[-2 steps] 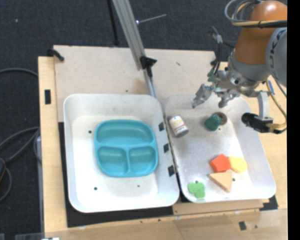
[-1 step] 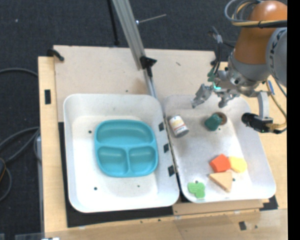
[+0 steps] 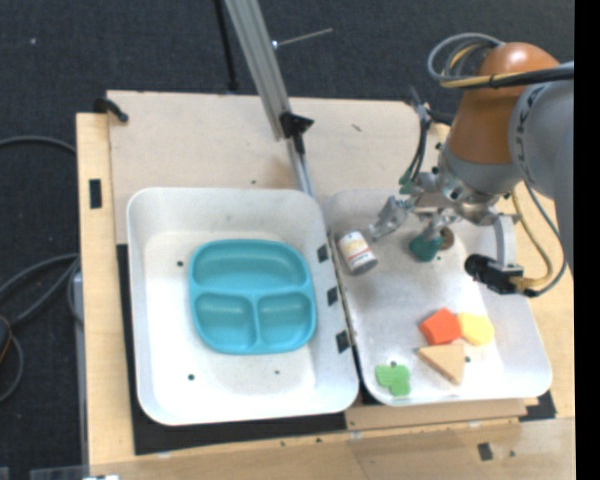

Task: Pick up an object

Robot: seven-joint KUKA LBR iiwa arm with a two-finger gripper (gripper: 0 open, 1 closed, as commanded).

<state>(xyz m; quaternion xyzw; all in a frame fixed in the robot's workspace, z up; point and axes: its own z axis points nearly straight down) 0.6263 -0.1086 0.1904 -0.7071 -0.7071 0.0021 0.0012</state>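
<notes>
Seemingly nothing is lifted yet: the jaws [image 3: 432, 230] hang low in the right bin [image 3: 520, 368] right at a teal object [image 3: 425, 247], whether gripping it I cannot tell.

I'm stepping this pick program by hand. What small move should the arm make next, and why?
Probably a short, straight descent: the claw hangs at the far end of the right bin, just above the small teal object. The can lies apart to one side, the food toys nearer the front.
</notes>
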